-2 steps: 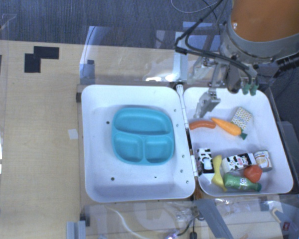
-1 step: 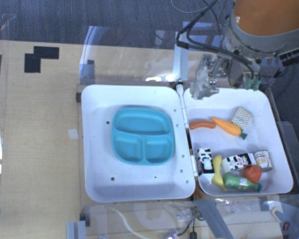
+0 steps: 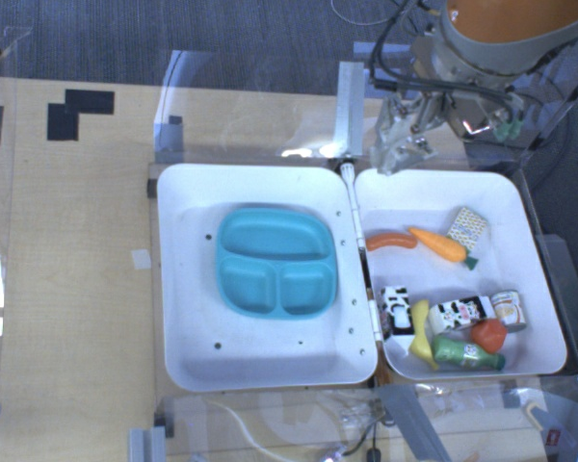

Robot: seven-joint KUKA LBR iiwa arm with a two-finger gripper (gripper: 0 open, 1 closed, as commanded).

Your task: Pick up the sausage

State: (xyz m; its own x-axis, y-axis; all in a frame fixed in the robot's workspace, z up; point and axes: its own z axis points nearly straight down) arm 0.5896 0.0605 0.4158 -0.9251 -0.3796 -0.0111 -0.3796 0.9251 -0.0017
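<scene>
The sausage (image 3: 391,242), a short reddish-orange link, lies near the left wall of the right bin (image 3: 530,221), just left of a carrot (image 3: 439,245). My gripper (image 3: 401,148) hangs above the back rim of the right bin, roughly a hand's width behind the sausage. Its grey fingers point down and look a little apart, with nothing between them.
A blue three-compartment plate (image 3: 275,261) sits in the left bin (image 3: 188,258). The right bin also holds a patterned packet (image 3: 467,227), a black-and-white carton (image 3: 395,313), a banana (image 3: 420,332), a milk carton (image 3: 462,312), a can (image 3: 508,309), a tomato (image 3: 488,335) and a green bottle (image 3: 467,354).
</scene>
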